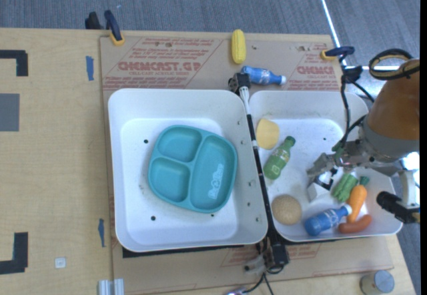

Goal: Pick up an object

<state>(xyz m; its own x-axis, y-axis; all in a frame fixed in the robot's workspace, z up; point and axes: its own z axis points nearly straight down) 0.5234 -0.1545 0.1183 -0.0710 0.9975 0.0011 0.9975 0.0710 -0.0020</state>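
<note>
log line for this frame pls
arm over right bin | gripper low beside green vegetable | nothing seen held | left bin: teal tray

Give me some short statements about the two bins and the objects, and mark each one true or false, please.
1. The teal plate lies in the left bin. True.
2. The green bottle lies on the teal plate. False: it lies in the right bin.
3. The corn lies outside both bins. True.
4. The carrot lies in the left bin. False: it is in the right bin, beside the gripper.
5. A blue bottle lies on the board behind the bins. True.
</note>
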